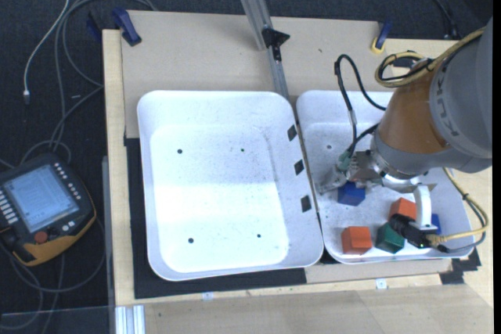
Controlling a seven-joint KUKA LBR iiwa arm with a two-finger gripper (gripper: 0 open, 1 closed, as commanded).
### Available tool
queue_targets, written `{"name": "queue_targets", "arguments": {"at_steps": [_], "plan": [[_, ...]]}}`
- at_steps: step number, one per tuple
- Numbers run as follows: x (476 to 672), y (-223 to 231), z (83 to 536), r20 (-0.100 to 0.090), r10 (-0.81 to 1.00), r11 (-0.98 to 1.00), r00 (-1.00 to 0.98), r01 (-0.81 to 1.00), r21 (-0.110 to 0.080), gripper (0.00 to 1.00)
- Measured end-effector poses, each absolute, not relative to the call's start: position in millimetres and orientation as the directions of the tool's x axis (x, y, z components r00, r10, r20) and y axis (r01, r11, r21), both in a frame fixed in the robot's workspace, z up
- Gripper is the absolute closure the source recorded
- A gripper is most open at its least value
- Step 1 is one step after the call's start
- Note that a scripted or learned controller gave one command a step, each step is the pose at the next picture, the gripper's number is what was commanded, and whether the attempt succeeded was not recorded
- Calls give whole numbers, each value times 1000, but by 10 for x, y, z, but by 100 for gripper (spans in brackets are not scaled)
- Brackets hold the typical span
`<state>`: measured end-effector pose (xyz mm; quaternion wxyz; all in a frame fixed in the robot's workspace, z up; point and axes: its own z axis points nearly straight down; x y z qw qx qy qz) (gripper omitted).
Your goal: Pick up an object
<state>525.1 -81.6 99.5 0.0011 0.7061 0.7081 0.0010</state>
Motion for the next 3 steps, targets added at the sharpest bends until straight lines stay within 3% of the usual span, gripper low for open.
{"name": "queue_targets", "arguments": {"at_steps": [1,2,3], "plan": [[5246,-820,1100,1,1000,1,-1,1000,3,100],[4824,40,2035,4,1000,9,-9,1000,5,100],[5229,872,2818,4,1000,12,-12,1000,10,100]]}}
